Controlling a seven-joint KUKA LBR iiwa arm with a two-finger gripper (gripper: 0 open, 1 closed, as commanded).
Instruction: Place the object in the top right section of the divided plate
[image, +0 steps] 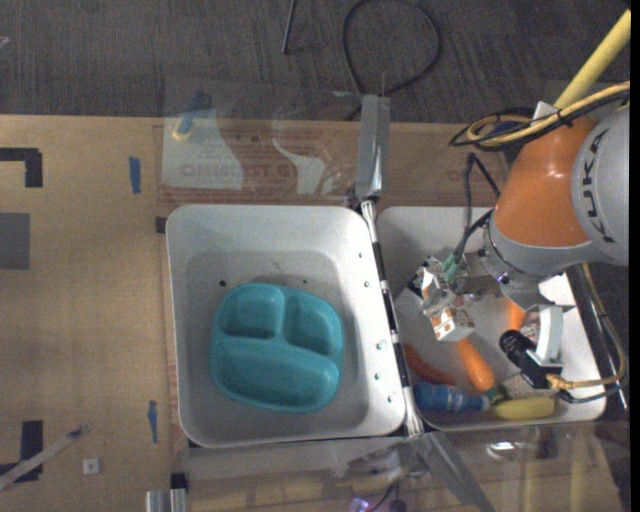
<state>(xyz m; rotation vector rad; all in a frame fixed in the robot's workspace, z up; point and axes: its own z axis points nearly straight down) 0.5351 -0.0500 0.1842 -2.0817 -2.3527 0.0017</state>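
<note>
Teal, rounded three-section plate (262, 372) lies in smooth white bin (196, 236).

The grey arm (612, 195) carries the letters "KUK" of its brand, standing sideways. Behind the left bin (190, 300), a clear sheet (240, 160) bears pale mirrored print, too faint to read.

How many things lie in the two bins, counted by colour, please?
Teal: 1, the divided plate
Orange: 1, a carrot-shaped piece
Red: 1, a thin strip
Blue: 1, a stubby piece
Yellow: 1, a banana-shaped piece
Total: 5 that show clearly.
</note>
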